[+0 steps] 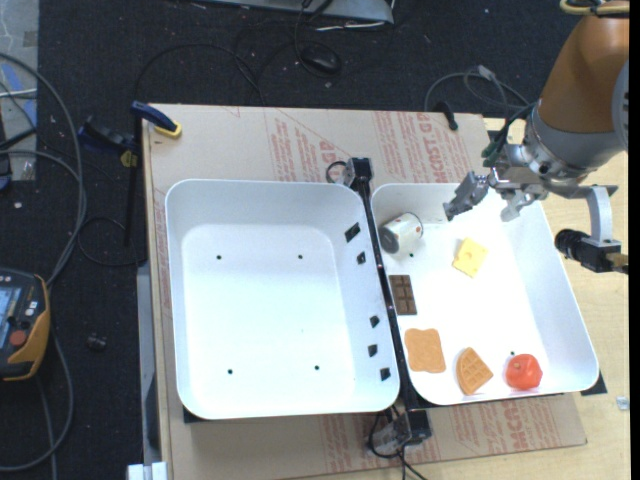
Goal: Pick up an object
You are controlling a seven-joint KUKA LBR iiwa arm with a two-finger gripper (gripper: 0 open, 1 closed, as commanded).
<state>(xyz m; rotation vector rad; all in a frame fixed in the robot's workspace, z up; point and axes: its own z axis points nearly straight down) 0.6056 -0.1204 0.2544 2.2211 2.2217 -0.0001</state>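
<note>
The right bin (565, 298) holds several small objects. A white cylinder with a red end (402, 233) lies near its back left corner. A yellow block (470, 257) sits mid-bin, and a brown chocolate-like bar (402, 293) lies by the left wall. Along the front edge are an orange flat slice (425, 350), an orange wedge (473, 369) and a red tomato-like ball (522, 371). My gripper (492, 202) hovers above the bin's back edge, just behind the yellow block, open with nothing between its fingers.
The left bin (200, 268) stands next to the right one on a cardboard sheet (300, 138), divided from it by a black clip rail (372, 258). A blue and yellow clamp (155, 118) sits at the board's back left corner. Cables cover the dark floor.
</note>
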